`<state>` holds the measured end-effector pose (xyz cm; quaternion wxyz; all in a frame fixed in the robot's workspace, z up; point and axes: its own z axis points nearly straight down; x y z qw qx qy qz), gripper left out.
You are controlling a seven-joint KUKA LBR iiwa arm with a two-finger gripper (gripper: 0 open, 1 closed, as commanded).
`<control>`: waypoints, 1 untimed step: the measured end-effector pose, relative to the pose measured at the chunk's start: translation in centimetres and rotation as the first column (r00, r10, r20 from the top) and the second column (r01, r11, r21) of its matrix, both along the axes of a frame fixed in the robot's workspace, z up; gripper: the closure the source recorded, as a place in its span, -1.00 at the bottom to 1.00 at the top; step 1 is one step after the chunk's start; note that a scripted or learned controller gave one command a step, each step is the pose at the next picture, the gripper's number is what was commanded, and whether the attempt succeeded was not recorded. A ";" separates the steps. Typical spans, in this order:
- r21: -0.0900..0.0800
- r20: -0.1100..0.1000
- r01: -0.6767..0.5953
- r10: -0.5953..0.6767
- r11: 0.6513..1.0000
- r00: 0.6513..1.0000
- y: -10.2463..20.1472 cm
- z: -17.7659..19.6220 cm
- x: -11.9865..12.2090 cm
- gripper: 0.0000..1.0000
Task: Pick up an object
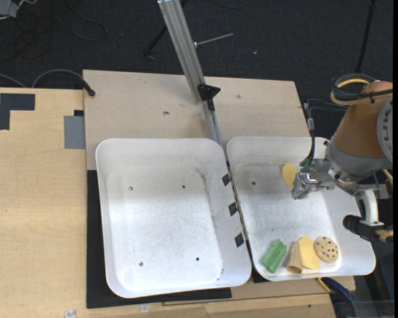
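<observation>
The gripper (300, 185) hangs low over the upper middle of the right bin (272, 211), on the arm that comes in from the right. A pale yellow object (289, 173) lies right beside it on its left, partly covered by it. Near the bin's front edge lie a green block (274, 254), a tan cone-shaped piece (295, 260), a yellow piece (308, 252) and a round cookie with dark chips (326, 249). Whether the fingers touch the pale yellow object is hidden.
The left bin (162, 217) sits beside the right one, with black clips along the shared rim (231, 207). A slanted aluminium rail (189, 61) rises behind the bins. Wooden bench surface lies to the left.
</observation>
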<state>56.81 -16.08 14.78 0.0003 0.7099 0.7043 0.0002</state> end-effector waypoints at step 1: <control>0.000 0.002 -0.009 0.009 1.000 1.000 0.4 6.0 -0.5 1.00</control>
